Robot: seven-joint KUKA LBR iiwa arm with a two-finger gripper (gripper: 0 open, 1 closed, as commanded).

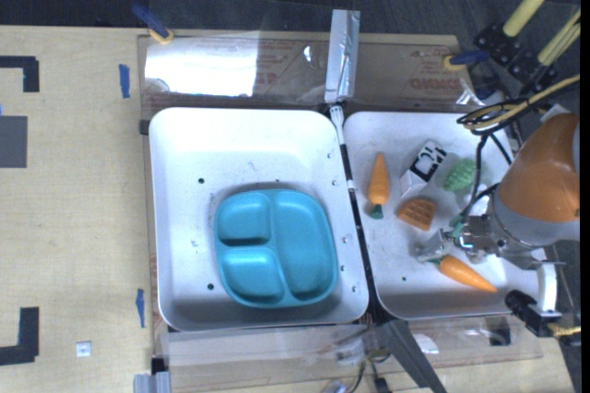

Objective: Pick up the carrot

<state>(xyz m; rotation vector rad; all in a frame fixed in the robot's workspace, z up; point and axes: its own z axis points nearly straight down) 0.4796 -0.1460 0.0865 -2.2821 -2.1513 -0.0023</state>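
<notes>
We see 2 carrots in the right bin (392,285): carrot (378,181) upper left, another carrot (466,273) lower right by the gripper (458,239); jaws prob. unreadable, can't tell. Risk: grabbing the bread (417,213) nearby.

The arm (544,184) enters at the right of the camera view as a rounded, bulky form, its most striking part a broad orange band with a smooth, slightly glossy surface. Below the band sits a grey wrist section, cylindrical and matte, with a darker shaded underside. Black cables loop along the upper side of the arm, some thin and curling, one paired with a yellowish strand. Toward the claw (458,239) the body narrows into a small metallic assembly of silver and dark parts, with a faint bluish-green glint at its middle. A white bracket-like piece with a black block beneath it shows under the wrist near the lower right.
</notes>
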